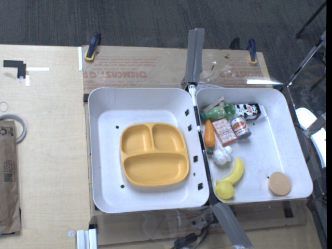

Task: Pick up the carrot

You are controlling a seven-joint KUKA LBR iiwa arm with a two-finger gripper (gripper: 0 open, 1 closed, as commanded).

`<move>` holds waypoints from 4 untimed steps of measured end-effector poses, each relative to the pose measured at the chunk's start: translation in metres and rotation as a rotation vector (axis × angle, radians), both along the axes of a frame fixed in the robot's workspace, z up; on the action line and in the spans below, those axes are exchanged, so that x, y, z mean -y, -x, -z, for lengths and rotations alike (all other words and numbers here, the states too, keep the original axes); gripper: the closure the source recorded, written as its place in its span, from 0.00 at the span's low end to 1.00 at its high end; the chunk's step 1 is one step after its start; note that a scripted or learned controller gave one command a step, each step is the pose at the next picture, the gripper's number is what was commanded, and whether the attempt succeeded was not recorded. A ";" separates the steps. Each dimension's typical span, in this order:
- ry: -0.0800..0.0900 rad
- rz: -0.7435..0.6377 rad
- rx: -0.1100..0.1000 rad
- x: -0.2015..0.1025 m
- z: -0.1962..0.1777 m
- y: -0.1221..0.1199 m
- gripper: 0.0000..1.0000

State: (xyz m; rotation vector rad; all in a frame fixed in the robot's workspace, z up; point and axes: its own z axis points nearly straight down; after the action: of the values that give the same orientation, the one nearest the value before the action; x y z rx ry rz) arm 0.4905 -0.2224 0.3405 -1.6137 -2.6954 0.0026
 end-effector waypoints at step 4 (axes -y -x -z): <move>-0.001 -0.375 0.000 -0.037 0.142 0.012 0.00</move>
State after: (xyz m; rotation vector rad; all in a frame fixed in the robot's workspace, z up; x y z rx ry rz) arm 0.4782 -0.1858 0.1988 -1.0826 -2.9490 0.0004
